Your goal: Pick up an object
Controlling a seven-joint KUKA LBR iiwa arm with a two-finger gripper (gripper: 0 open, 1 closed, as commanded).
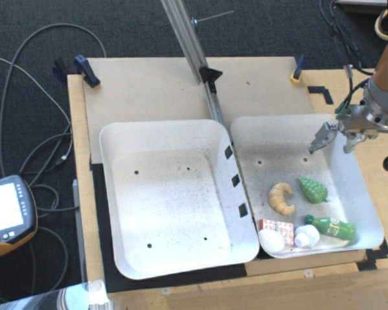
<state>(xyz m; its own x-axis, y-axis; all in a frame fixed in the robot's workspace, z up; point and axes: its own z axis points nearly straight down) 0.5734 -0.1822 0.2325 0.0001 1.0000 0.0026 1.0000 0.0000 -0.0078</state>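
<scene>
Pincer (pixel 333 141) hangs over the R bin (pixel 271 144), nr its far R corner, fingers spread apart w/ nothing between them. Objs all sit at the R bin's near edge: croissant (pixel 282 198) mid, green grape bunch (pixel 313 189) just R of it, green bottle (pixel 331 227) lying flat by the near R corner, red-white packet (pixel 277 228) and white lump (pixel 271 241) at near L corner. L bin (pixel 164 198) beside it on the bench (pixel 145 89).

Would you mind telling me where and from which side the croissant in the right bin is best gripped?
Probably across the thick middle of the croissant, coming straight down. It lies flat as a curved crescent with tapered ends, apart from the green grape bunch and the bottle, so the gripper has room on both sides there.
</scene>
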